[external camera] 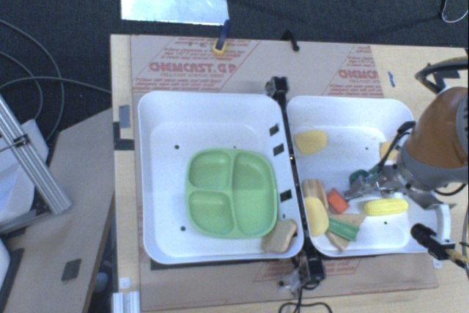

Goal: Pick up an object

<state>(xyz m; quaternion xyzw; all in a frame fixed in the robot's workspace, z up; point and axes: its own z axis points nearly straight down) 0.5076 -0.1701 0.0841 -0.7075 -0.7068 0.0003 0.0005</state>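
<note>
While the arm (440,135) reached in from the right with its orange band above the wrist, the jaws (360,185) hung low over the right bin (344,108), and whether they stood apart or together could not be told, the metal there too small and tangled to read. Nothing showed between them. Nearest thing on offer was the corn cob (385,207), lying just beside the jaws on the arm's side and a touch toward the front wall, its long axis running roughly left to right across the bin floor. On the other side, close by, sat a small orange block (336,199), and beyond it a green piece (343,229), a yellow piece (316,216) and a tan wooden piece (314,190) crowded along the divider. A yellow lemon-like lump (311,141) lay well apart toward the back. So the call, as a judgement: a short shift toward the corn, jaws closing across its narrow width. Smooth white plastic underneath, likely slippery, so a rounded cob could roll away. Room was tight, with the front wall near. Over in the left bin (212,108), a green divided plate (231,193) and a tan sponge-like block (279,236) sat out of play
</note>
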